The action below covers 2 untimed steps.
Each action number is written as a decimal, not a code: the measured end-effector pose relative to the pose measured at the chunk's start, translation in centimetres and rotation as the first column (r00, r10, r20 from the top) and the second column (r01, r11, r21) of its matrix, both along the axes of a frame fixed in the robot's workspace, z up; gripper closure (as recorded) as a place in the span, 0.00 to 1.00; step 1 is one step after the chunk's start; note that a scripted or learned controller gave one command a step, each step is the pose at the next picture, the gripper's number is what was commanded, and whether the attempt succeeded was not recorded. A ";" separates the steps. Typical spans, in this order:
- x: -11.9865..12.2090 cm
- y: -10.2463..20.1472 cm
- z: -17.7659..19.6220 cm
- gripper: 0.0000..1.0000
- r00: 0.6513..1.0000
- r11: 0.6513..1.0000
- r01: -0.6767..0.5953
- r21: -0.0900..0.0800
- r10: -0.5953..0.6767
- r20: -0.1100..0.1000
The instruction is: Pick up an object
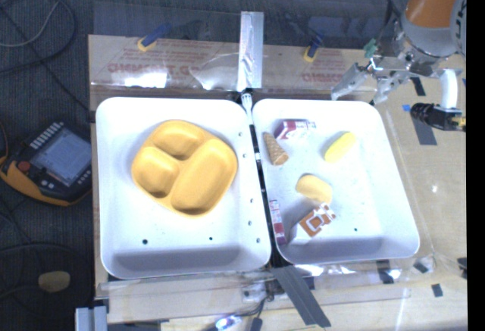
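Two white bins sit side by side: the left bin (114,246) bears one large yellow three-part tray (184,166), the right bin (394,223) six small things. Largest among them are two yellow lumps, one (313,187) near the middle and one (339,146) further back. Then come one ice-cream cone (274,148), one red-and-white packet (293,128) behind it, one orange-and-white carton (316,221) in front, and one slim packet (276,220) against the inner wall. One gripper (367,85) hovers beyond the right bin's far right corner, fingers spread wide, holding nothing.
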<state>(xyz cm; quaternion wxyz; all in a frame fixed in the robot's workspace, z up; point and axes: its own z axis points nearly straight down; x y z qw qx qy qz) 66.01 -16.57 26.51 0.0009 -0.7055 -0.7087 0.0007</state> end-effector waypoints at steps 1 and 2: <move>-5.3 -1.4 -11.2 0.00 0.992 0.992 -0.124 0.000 0.124 -0.001; -3.4 -1.1 -17.5 0.00 0.969 0.969 -0.249 -0.007 0.249 0.009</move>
